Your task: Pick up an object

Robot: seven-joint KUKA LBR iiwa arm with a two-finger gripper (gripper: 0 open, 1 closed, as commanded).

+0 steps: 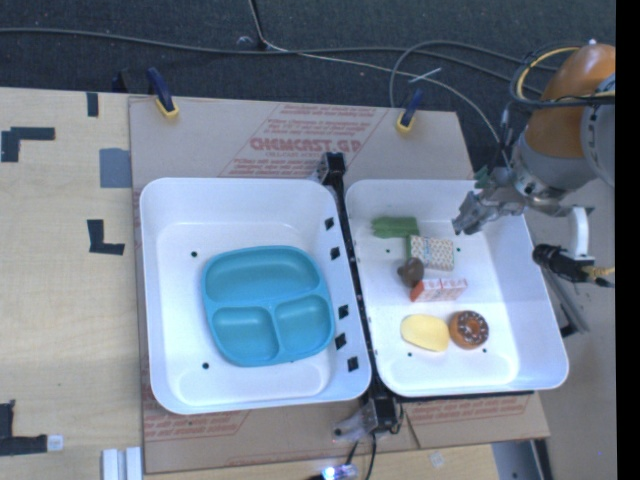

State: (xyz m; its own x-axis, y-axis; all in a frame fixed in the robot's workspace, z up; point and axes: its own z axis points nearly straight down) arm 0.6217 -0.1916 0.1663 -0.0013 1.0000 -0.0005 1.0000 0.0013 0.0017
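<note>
Hanging over the upper right corner of the right bin (500, 298), the gripper (468, 218) points down and left from the grey arm (560, 158); whether it is parted or closed on itself cannot be told at this size, and nothing is seen held in it. Just left of it and below lie the objects in that bin: a green block (396, 227) nearest the top, a small speckled white packet (432, 252) beside it, a dark brown piece (411, 270) touching a red-and-white wrapper (438, 289), then a yellow lemon-like piece (426, 333) next to a chocolate doughnut (468, 329). The left bin (170, 218) holds 1 blue divided plate (267, 304) with 3 compartments. Both bins sit on a cardboard sheet (290, 138) clamped at the top edge.
</note>
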